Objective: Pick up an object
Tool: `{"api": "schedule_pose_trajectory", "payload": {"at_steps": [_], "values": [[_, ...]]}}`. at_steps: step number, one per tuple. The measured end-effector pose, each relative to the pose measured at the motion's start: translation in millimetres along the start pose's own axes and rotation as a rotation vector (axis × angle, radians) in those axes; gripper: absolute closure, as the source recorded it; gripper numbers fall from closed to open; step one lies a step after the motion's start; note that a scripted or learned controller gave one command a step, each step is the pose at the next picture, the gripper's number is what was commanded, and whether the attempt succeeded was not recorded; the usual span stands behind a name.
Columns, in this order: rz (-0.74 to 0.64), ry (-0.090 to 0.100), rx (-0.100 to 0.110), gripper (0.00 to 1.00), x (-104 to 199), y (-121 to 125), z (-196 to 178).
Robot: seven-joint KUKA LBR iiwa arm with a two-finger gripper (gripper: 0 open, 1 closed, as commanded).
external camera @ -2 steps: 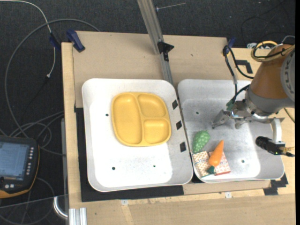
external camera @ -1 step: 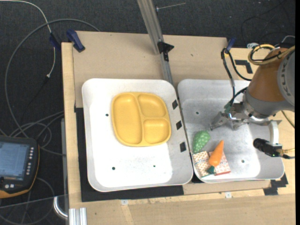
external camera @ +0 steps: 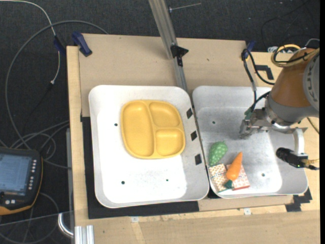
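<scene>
I see a light wooden bench [external camera: 152, 60] on dark carpet floor [external camera: 30, 75]. Thin grey cables [external camera: 30, 6] trail over the carpet at left. A handheld control pendant [external camera: 18, 179] lies lower left. A metal pole [external camera: 162, 19] slants in from the top. Even overhead light.

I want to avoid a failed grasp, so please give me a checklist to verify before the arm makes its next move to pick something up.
1. Objects in the right bin: ok; the carrot, green object and patterned card lie near its front left corner.
2. Gripper over a target: not ok; it sits toward the back, apart from the objects.
3. Gripper holding nothing: cannot tell.
4. Carrot free to lift: not ok; it lies on the card.
5. Green object touching the carrot: cannot tell.
6. Yellow tray: ok, in the left bin, out of the path.
</scene>
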State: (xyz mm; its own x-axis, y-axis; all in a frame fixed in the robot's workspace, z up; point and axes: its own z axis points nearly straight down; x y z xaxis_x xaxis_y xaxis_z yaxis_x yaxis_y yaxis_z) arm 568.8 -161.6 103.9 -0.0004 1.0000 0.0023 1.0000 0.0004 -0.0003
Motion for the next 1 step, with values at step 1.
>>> {"api": "schedule_pose_trajectory", "payload": {"at_steps": [1], "values": [[-0.002,-0.004,-0.007,1.00,2.0,9.2,-47.0]]}}
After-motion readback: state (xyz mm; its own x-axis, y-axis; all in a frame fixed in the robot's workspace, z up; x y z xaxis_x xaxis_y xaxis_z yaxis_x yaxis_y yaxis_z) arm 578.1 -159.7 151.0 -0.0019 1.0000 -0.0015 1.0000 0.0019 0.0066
